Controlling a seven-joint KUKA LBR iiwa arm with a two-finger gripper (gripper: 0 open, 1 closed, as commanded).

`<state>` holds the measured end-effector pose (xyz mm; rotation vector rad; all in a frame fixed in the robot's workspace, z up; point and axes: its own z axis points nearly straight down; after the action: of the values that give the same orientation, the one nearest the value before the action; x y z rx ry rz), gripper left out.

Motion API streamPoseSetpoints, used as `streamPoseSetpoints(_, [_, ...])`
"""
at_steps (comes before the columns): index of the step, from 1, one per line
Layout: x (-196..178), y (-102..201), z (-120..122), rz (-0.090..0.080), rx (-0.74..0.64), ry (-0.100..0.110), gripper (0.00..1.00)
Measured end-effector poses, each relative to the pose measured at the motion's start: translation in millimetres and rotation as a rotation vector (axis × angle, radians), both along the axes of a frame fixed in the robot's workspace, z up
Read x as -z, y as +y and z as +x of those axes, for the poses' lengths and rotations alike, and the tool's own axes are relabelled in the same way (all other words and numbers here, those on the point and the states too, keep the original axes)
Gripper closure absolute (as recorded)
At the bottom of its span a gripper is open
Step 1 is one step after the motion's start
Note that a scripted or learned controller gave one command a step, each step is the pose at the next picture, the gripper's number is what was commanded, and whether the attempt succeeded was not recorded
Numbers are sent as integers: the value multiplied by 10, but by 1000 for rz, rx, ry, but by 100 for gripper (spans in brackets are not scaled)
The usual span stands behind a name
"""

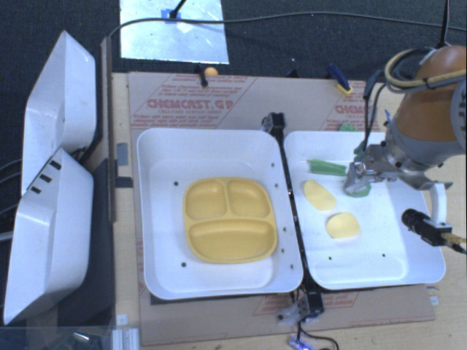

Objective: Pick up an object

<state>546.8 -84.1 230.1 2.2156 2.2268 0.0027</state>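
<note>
The yellow tray (230,219) fills the left bin (157,159), while in the right bin (387,268) the claw (357,184) hangs at the green stick's (326,168) right end, its grip unclear, the stick's long axis running leftward.

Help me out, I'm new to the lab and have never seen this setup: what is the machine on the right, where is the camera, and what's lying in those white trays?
The picture comes from one fixed camera above the bench, looking down at a slant. The machine is a robot arm, grey and orange, reaching in from the right; its gripper sits low over the right bin. That bin holds a green stick-shaped piece and two pale yellow pieces. The left bin holds a yellow divided plate. I can't tell whether anything is held.
</note>
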Motion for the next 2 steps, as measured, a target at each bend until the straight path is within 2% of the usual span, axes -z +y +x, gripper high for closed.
streamPoseSetpoints(2, [197,1038,176,-1,1,1,100])
